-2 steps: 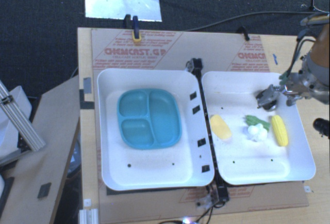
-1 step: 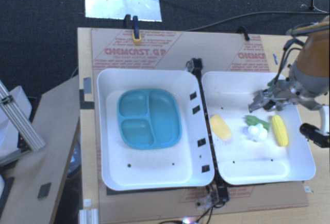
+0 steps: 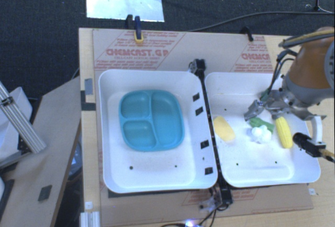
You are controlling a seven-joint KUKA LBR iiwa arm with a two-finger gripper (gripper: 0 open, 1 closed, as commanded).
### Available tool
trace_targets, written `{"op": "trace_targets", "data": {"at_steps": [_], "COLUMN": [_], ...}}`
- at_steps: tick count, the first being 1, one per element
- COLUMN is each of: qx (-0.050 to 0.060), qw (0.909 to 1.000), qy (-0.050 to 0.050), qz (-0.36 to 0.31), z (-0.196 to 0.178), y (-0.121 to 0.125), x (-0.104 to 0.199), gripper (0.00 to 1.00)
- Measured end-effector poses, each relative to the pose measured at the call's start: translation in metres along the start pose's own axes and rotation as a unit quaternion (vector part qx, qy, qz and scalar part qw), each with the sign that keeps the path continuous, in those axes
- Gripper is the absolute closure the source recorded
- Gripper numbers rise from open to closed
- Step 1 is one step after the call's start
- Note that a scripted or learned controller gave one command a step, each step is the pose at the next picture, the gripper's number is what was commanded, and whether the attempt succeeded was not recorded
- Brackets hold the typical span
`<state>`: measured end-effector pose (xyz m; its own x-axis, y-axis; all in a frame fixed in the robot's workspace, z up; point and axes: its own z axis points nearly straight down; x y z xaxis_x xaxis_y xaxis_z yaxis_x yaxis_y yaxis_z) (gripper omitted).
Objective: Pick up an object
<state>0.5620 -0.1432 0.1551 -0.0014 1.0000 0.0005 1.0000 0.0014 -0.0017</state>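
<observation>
In the right bin (image 3: pixel 238 90) lie a pale yellow rounded piece (image 3: pixel 224 128), a small white and green thing (image 3: pixel 260 131) and a yellow corn cob (image 3: pixel 283 132). My gripper (image 3: pixel 257 110) hangs over the right bin, just above and left of the white and green thing. Nothing shows between its fingers. The arm comes in from the right, above the corn cob.
The left bin (image 3: pixel 112 90) holds a blue divided plate (image 3: pixel 152 120). A ridge with black clips (image 3: pixel 201 111) separates the two bins. The front half of the right bin floor is bare.
</observation>
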Motion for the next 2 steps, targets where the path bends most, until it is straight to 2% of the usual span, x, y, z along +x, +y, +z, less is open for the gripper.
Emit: {"op": "trace_targets", "data": {"at_steps": [1, 2], "qx": [0.000, -0.003], "qw": [1.0000, 1.0000], "qy": [0.000, -0.001], "qz": [0.000, 0.001], "z": [0.044, 0.030], "y": [0.006, 0.008], "x": [0.001, 0.000], "gripper": [0.00, 1.00]}}
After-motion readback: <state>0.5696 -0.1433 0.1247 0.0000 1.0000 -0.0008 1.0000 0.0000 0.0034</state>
